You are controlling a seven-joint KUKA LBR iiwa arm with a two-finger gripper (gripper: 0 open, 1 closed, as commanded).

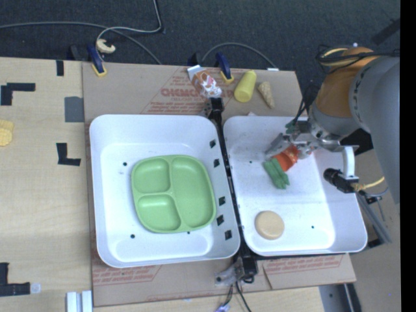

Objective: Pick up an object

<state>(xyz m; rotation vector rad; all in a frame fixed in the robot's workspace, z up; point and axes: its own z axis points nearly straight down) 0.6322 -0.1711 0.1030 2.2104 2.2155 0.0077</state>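
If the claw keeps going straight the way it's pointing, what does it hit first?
Probably the toy carrot, orange with a green top, lying right under the claw in the right bin. Depth is hard to judge; it may already be touching.

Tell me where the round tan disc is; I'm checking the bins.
In the camera view, the round tan disc lies in the right bin, near its front edge, below the green and orange toy.
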